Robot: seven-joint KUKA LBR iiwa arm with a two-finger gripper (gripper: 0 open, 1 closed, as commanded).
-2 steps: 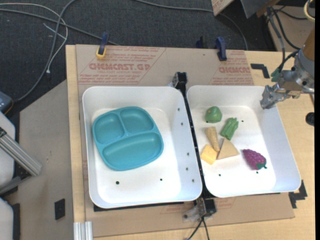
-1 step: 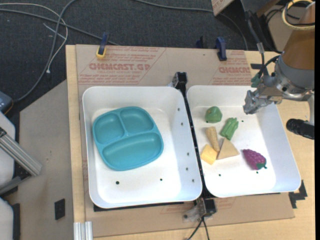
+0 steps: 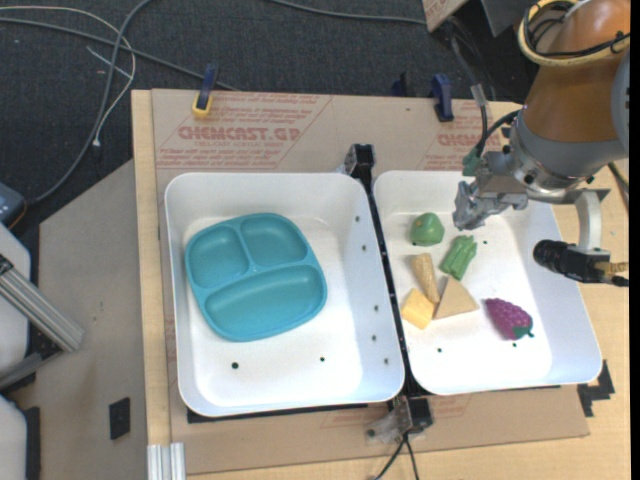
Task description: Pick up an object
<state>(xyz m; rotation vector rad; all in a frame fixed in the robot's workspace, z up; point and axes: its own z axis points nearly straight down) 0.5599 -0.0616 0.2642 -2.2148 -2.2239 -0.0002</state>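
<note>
**Camera view: arm poised over the right bin, nothing picked yet**

Camera view looks down on a bench [image 3: 150, 268] carrying two shallow white bins side by side. The arm [image 3: 575, 98], grey with an orange band, reaches in from the right and bends down over the far part of the right bin [image 3: 570, 353].

The left bin [image 3: 200, 368] holds a teal divided plate [image 3: 257, 275], lying flat and well apart from the arm.

The right bin holds the small items, any of which could serve as the object to pick up. All of them rest on the bin floor: a round green piece [image 3: 427, 229] at the far side, a longer green piece [image 3: 459, 256] just right of it, a tan cone-shaped piece [image 3: 425, 272] nearer, a yellow block [image 3: 418, 309] and a tan wedge [image 3: 457, 299] touching or nearly touching each other, and a purple grape bunch [image 3: 509, 318] off to the right.

The gripper [image 3: 470, 213] hangs just beyond the longer green piece and just right of the round green one. How wide its jaws stand cannot be told at this slant, and no item shows between them.

As a judgement, the task is at an early stage: the arm is positioned above the cluster, but no grasp is evident and nothing is lifted. What remains is to descend onto one item, likely one of the two green pieces closest below, close on it and raise it clear of the bin.
</note>
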